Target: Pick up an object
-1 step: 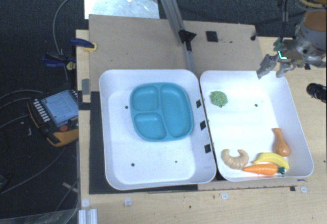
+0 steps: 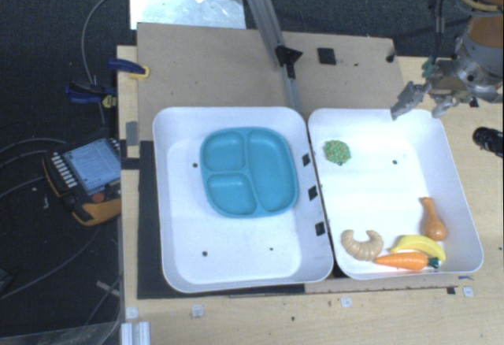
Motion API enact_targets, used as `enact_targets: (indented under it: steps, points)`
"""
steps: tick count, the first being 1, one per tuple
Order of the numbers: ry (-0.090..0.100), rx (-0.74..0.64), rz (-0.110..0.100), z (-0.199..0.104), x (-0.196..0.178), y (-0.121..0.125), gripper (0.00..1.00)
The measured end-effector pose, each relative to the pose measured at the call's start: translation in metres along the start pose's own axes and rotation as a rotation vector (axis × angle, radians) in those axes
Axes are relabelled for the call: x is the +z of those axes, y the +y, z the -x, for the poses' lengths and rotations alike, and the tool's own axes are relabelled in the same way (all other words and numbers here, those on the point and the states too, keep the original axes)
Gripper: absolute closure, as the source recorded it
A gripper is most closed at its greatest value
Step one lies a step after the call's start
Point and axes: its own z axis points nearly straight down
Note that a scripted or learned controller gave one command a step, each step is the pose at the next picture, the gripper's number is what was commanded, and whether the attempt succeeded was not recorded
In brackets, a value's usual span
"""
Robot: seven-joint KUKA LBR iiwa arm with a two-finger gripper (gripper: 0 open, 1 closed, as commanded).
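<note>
Both white bins (image 2: 236, 257) appear smooth moulded plastic with a faint sheen; the blue divided tray (image 2: 250, 172) is matt plastic. Beneath them, the bench board (image 2: 213, 60) reads as matt, unfinished fibreboard. The gripper (image 2: 425, 102) looks dull grey metal.

Toy foods (image 2: 398, 245) in right bin (image 2: 449, 154)

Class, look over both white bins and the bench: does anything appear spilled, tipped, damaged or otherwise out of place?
Nothing looks spilled or damaged. The blue three-compartment plastic plate lies flat in the left bin. In the right bin, the green broccoli-like toy sits alone, while the tan croissant, orange carrot, yellow banana and orange-brown gourd-shaped toy crowd one corner.
</note>
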Motion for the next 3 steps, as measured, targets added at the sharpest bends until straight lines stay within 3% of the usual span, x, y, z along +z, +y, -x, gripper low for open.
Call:
enact_targets:
  steps: [1, 3]
  points:
    - [0.001, 0.0, -0.004, -0.004, 0.061, 0.005, 0.0]
    - [0.0, 0.003, -0.004, 0.0, 0.154, -0.008, 0.0]
